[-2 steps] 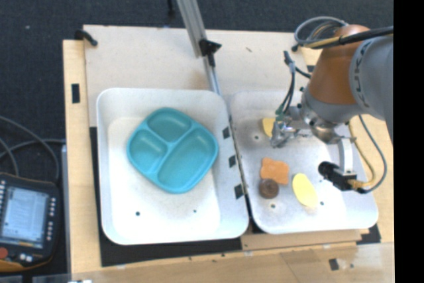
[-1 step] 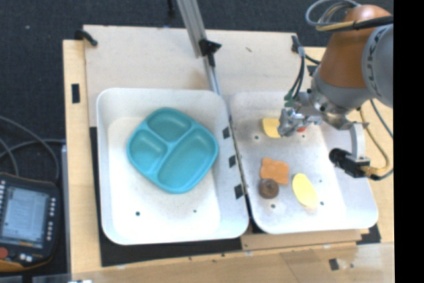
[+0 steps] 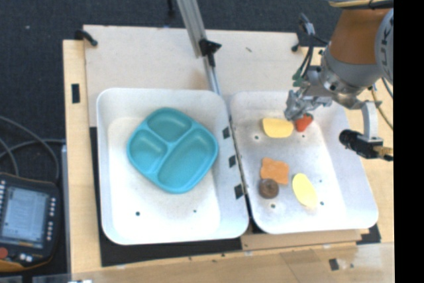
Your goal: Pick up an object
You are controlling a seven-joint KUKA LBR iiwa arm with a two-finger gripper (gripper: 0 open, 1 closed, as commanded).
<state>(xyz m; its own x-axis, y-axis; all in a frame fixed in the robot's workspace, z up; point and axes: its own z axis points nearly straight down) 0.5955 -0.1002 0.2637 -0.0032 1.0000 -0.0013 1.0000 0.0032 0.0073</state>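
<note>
the gripper (image 3: 299,109) is hovering low over the small red-orange piece (image 3: 304,122) at the right bin's (image 3: 351,205) far side (finger state i cannot tell), and the yellow piece (image 3: 277,128) just beside is risking a nudge or a miss.

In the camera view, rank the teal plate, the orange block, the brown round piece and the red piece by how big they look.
1. teal plate
2. orange block
3. brown round piece
4. red piece, partly hidden by the gripper, so its rank is unsure.
</note>
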